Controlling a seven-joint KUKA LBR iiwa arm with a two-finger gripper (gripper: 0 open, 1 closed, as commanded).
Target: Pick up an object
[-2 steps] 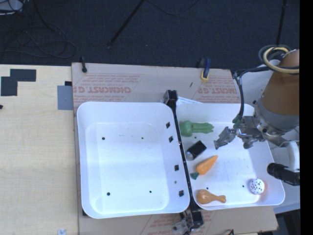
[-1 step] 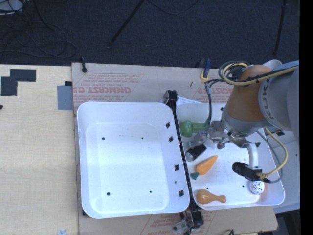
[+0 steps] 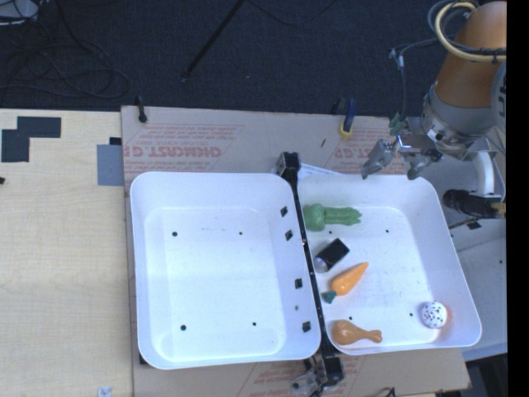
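Bins sit side by side on the bench, and every loose object lies in the right bin [image 3: 463,288], the one nearer the pincer. Nearest the camera, by that bin's front wall, lies a tan gourd-shaped toy [image 3: 356,332], well below and slightly left of the pincer. Just right of it, in the front right corner, rests a small white ball with dark specks [image 3: 433,313], almost straight below the pincer. Farther in lies an orange carrot toy [image 3: 348,279], tilted, its green end pointing toward the divider. Touching or just beside it, farther still, is a small black block [image 3: 332,253] with a grey end. Beyond that, a green toy [image 3: 331,216] lies close to the divider, the closest object to the pincer yet down and left of it. The left bin [image 3: 149,222] stands well to the pincer's left. Farthest back, the pincer [image 3: 397,160] hangs above the right bin's far rim, its two fingers spread apart with nothing between them, touching no object.
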